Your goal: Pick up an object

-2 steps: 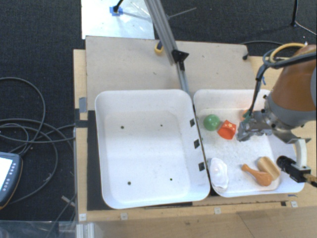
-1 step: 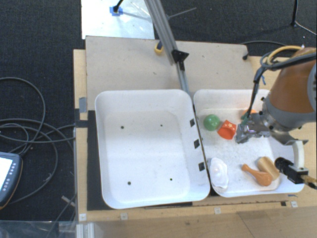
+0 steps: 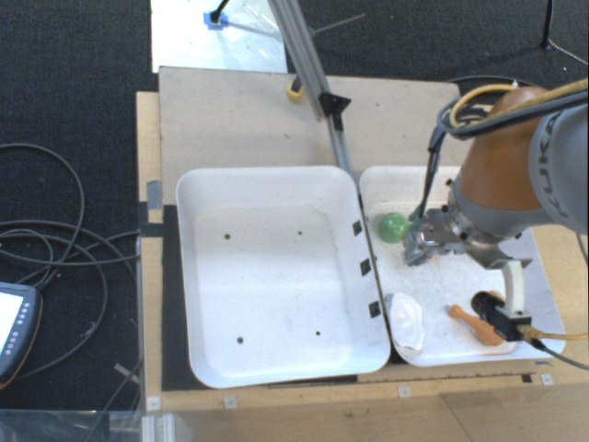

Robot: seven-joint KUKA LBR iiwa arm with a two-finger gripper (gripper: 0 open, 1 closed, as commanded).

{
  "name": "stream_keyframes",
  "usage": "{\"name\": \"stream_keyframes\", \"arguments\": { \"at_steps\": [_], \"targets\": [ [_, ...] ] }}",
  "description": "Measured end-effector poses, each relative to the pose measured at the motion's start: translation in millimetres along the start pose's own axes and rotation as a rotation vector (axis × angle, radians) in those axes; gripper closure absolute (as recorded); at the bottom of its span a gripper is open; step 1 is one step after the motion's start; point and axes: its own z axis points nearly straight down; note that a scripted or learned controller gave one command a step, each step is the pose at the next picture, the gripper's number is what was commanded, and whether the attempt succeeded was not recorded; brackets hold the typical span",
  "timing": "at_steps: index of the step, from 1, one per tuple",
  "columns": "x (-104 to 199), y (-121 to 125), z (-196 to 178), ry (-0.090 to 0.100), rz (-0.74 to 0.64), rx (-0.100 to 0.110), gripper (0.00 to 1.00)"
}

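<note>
Dark carpet is surrounding the bench [image 3: 239, 118]; the arm is hiding much of the right bin [image 3: 377, 191], and whether the gripper [image 3: 419, 247] grips anything, I cannot tell.

Concealed and cropped items, single overhead view

The grey arm with the orange band [image 3: 515, 168] runs off the right edge and covers much of the right-hand shallow white bin [image 3: 382, 187], hiding that bin's middle and far right. The two-finger gripper [image 3: 421, 247] is too blurred to read its finger gap. The small green ball [image 3: 394, 226] is partly overlapped by the gripper's body. The orange stick-shaped object [image 3: 471, 321] is partly covered by a black fitting [image 3: 492, 309]. A grey handheld screen [image 3: 14, 325] is cut off at the left edge.
</note>
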Motion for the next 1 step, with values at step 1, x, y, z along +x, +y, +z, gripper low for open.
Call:
{"name": "stream_keyframes", "arguments": {
  "at_steps": [1],
  "targets": [
    [58.8, 14.2, 3.8, 0.0, -0.002, -0.001, 1.0]
  ]
}}
